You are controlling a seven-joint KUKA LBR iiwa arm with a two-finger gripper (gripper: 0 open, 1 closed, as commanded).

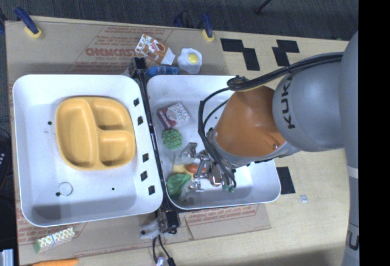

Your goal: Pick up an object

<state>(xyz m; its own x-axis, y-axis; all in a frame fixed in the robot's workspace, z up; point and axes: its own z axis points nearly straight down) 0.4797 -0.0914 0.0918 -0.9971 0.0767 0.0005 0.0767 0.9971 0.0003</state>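
My gripper (204, 175) hangs low in the right bin (265, 182), near its front wall, under the arm's orange band. Small objects lie around it. A green leafy piece (178, 184) is just left of it, and a yellow and orange piece (185, 168) touches or nearly touches its left side. Farther back lie a green spiky ball (172, 137) and a red and white packet (173, 114). The wrist hides what lies directly under the gripper.
The left bin (24, 137) holds a yellow divided tray (94, 131). Behind the bins on the bench sit a snack packet (149, 47), a blue item (162, 70) and a white and yellow egg-like toy (190, 59). A wrapped candy (55, 238) lies at the front left.
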